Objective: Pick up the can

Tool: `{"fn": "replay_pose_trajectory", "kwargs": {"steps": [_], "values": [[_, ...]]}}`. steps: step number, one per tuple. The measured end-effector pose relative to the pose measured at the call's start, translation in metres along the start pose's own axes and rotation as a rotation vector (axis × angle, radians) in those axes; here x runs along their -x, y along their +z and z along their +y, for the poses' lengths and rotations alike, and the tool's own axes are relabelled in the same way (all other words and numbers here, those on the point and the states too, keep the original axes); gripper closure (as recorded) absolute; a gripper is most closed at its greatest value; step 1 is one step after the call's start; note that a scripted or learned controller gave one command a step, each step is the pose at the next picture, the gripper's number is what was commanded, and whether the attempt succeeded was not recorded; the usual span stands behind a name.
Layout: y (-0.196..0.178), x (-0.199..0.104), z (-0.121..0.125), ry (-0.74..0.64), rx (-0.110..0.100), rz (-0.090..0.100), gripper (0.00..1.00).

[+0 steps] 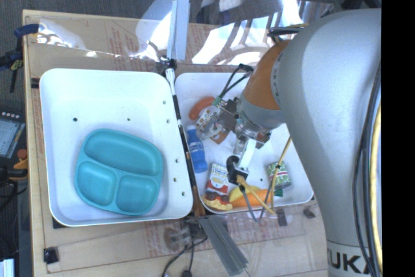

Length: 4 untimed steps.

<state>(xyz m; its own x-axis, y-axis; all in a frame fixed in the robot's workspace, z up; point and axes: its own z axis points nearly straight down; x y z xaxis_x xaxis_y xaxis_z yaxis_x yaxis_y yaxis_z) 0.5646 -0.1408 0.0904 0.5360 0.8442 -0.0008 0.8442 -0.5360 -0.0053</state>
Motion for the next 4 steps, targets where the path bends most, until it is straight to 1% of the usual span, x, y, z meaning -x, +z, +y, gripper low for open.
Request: {"fn": "replay_pose_trajectory", "kwargs": {"steps": [1,2,3,4], "values": [[0.007,-0.024,0.079,-0.068,-0.032,-0.014,0.00],[0.003,-0.028,0.083,-0.071,-0.012,-0.007,0.00],[-0.005,-0.031,0.082,-0.083,-0.014,-0.007,1.00],[-0.101,-0.030,0.064,0.580,0.001,0.001,1.00]]}}
